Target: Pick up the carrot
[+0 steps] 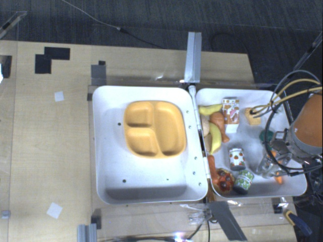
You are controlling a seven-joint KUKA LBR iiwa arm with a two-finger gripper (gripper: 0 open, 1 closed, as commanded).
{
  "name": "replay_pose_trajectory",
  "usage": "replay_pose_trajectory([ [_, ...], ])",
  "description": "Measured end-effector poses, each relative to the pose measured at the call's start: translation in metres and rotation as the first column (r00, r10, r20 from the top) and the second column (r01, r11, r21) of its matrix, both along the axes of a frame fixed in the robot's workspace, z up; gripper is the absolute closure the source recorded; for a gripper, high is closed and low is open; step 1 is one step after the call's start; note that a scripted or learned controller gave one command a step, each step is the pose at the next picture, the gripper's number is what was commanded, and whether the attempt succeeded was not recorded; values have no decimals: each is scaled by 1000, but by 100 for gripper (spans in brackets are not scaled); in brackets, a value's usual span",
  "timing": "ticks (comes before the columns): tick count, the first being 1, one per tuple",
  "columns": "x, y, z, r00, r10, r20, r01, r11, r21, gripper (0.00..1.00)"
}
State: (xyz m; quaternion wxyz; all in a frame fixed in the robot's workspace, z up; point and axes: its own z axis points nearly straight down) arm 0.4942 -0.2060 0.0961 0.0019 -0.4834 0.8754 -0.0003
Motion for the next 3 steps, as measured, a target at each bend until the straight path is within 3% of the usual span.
replay_pose_trajectory([
  [1,-4,42,77,971,-238,8,238,971,1,100],
  [2,8,11,-1,1000,-15,2,15,1000,0,100],
  [3,-4,15,75,954,-300,8,300,954,1,100],
])
